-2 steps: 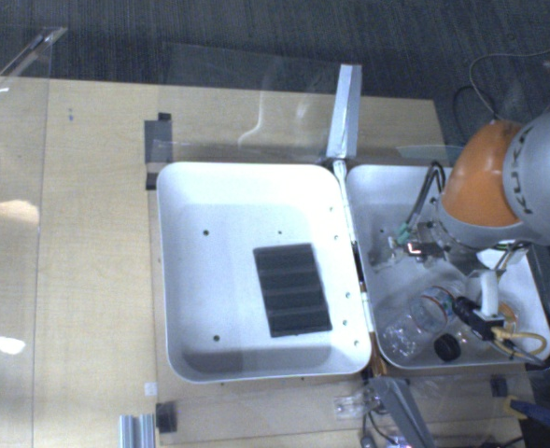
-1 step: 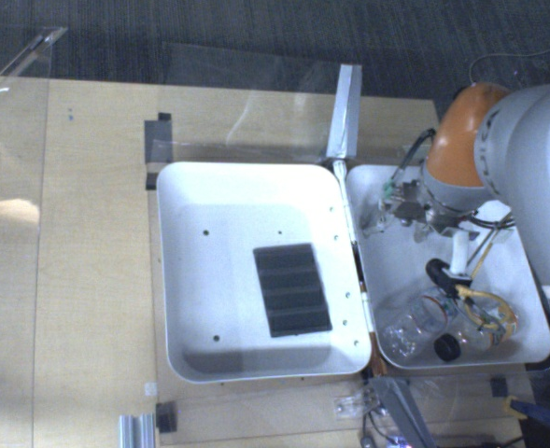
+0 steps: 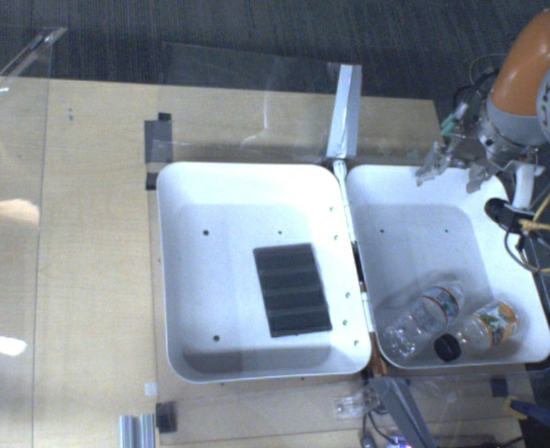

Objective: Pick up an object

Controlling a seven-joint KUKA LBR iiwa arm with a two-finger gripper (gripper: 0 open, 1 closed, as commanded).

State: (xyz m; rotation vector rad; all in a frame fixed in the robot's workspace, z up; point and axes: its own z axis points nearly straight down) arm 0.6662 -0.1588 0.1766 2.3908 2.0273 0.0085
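A black ribbed rectangular pad (image 3: 293,290) lies flat in the left bin (image 3: 190,250). Two plastic bottles lie side by side at the near end of the right bin (image 3: 415,222): a clear one (image 3: 422,317) and one with a yellow-orange label and a black cap (image 3: 475,329). My gripper (image 3: 452,175) hangs over the far right corner of the right bin, well away from the bottles. Its fingers (image 3: 433,170) are spread open with nothing between them.
A metal post (image 3: 344,110) rises behind the seam between the bins. Black cables (image 3: 527,231) loop beside the right bin's right rim under the arm. Wooden bench (image 3: 69,250) stretches to the left of the bins.
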